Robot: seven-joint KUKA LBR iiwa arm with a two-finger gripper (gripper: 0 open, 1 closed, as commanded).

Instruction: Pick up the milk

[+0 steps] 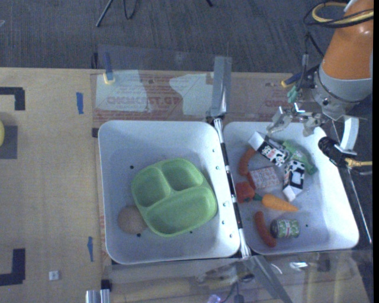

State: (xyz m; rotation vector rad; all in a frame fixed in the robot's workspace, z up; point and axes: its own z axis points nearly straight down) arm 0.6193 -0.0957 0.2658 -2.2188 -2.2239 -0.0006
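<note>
Milk cartons (273, 152), cow-patterned, lie in the right bin (337, 195) among a carrot (279, 203) and can (285, 228); none is lifted. The gripper (296, 120) hovers over the bin's far edge, fingers spread and empty. Descent, grasp and lift all remain.

This looks like a robotics lab rather than a home. A plywood bench (47, 195) carries two shallow white bins (112, 177) set side by side, with blue tape strips (79, 102) and black corner markers (15, 97) stuck on its surface. A grey and orange industrial arm (346, 59) trails yellow cables (331, 15) above grey carpet (177, 29), and toy food (278, 203) fills one bin.
</note>
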